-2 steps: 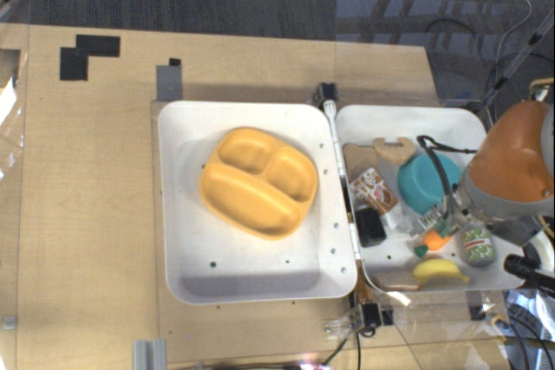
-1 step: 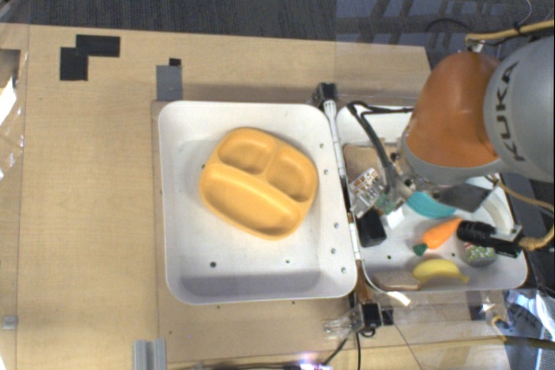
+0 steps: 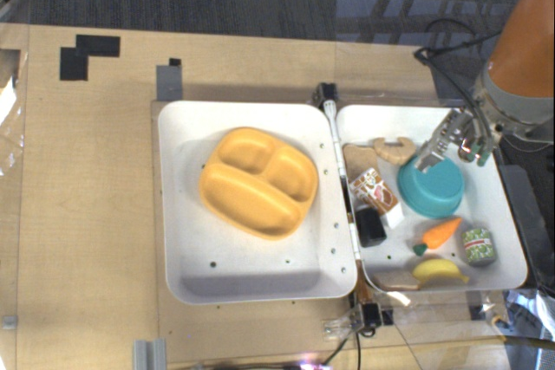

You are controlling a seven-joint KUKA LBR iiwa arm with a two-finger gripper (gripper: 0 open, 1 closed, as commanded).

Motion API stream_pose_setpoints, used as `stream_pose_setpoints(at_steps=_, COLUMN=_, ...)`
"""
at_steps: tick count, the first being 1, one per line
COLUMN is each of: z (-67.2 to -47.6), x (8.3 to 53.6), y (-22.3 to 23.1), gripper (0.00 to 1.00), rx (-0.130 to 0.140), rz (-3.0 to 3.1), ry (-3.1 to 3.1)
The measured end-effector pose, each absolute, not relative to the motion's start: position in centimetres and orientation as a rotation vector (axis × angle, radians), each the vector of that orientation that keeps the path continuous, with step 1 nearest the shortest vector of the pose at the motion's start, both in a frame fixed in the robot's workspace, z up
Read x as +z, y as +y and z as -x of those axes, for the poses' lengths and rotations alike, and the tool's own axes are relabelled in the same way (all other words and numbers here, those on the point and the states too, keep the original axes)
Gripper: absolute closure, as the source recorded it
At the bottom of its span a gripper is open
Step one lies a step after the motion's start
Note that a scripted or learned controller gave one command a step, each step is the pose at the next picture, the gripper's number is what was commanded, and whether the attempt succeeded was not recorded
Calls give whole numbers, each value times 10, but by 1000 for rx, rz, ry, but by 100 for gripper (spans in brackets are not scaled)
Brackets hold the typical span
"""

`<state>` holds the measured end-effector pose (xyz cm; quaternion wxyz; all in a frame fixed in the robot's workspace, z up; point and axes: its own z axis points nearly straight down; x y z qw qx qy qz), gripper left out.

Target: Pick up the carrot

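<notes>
Pincer (image 3: 434, 153) hangs over the right bin (image 3: 512, 238), its metal tip at the 12 o'clock rim of the teal bowl (image 3: 431, 190); whether its fingers stand wide or narrow I cannot tell, and nothing shows between them. Its grey arm (image 3: 520, 56) with the orange band comes in from 2 o'clock.

On the desk (image 3: 78, 230), the left bin (image 3: 173, 186) carries a yellow divided plate (image 3: 258, 180) near its middle. The right bin sits just beside it at 3 o'clock, and its things are crowded together. The teal bowl lies toward the middle of that bin. At the bowl's 10 o'clock lies a tan piece (image 3: 390, 150). At its 9 o'clock a small patterned packet (image 3: 374, 189) rests, with a black block (image 3: 371, 226) just beside it at 6 o'clock.

The carrot (image 3: 440, 234) lies at 6 o'clock of the bowl, close under its rim, its orange tip pointing to 2 o'clock and its green end to 8 o'clock. A banana (image 3: 438, 270) lies just beside the carrot at 6 o'clock. A round patterned ball (image 3: 478, 245) sits at the carrot's 3 o'clock.
</notes>
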<state>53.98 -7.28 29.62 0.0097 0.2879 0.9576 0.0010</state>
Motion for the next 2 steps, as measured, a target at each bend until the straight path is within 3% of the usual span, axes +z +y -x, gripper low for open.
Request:
stream_pose_setpoints(at_steps=1, z=-539, x=294, y=-71, gripper=0, rx=4, rz=-896, ry=2996)
stream_pose_setpoints(at_steps=2, z=-511, x=214, y=-125, gripper=0, rx=-2, rz=-1037, ry=2961)
